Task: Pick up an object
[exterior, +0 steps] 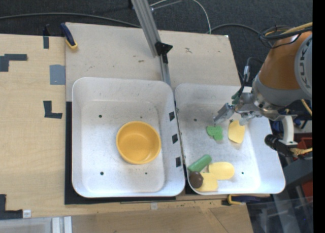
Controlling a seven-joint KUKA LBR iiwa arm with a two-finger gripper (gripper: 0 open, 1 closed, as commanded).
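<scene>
**Ana:** What is there to pick up?

**Ben:** Several small things lie in the right bin (269,178). Nearest the gripper (234,113) are a flat green piece (215,132) and a pale yellow piece (236,132), just beside each other near the bin's middle. Toward the front edge lie a green cylinder (199,163), a yellow oval block (221,170) and a small brown piece (196,179), all crowded together, some touching.

**Ana:** Is the robot holding any of them?

**Ben:** No. The gripper hangs just behind the green and yellow pieces. One grey finger slants down toward the green piece. I cannot tell whether the fingers are spread or closed, and nothing shows between them.

**Ana:** What else is on the bench?

**Ben:** The left bin (86,95) holds a yellow bowl (138,141), well apart from the arm. A grey pole (144,11) slants across the back.

**Ana:** What could go wrong?

**Ben:** I think the green piece is thin and lies flat, so the fingers may slide over it or nudge it aside. The yellow piece sits so close that a closing grip could catch both, or neither.
</scene>
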